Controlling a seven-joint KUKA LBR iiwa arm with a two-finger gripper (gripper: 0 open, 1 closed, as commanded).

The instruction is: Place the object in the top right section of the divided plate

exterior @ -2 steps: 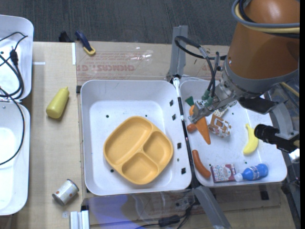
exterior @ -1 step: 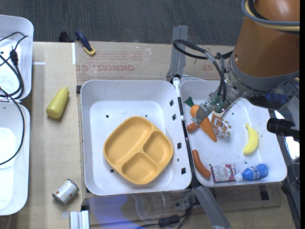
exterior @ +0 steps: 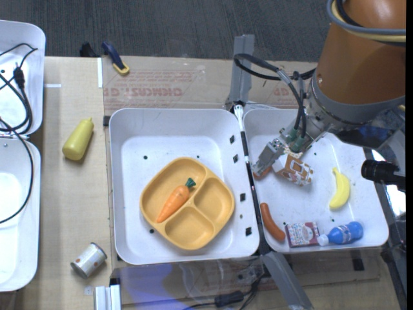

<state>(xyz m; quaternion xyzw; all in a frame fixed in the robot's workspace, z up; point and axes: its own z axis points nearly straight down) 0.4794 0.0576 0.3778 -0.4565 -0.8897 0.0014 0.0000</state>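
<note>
A yellow divided plate [exterior: 188, 203] lies in the left bin [exterior: 129, 173]. An orange toy carrot [exterior: 175, 199] with a green top rests in the plate's upper left section. The plate's right section and lower section hold nothing. My gripper [exterior: 273, 155] hangs low over the upper left part of the right bin [exterior: 361, 192], close to the wall between the bins. An orange and white patterned block [exterior: 295, 169] lies just to the gripper's right, touching or almost touching it. The arm's big orange band [exterior: 368, 44] covers the far right corner of that bin.
The right bin also holds a yellow banana [exterior: 339, 189], a red sausage [exterior: 272, 223], a small red carton [exterior: 301, 233] and a blue bottle [exterior: 340, 233]. Outside the bins, a yellow squeeze bottle [exterior: 78, 139] and a small can [exterior: 88, 259] lie on the bench at the left.
</note>
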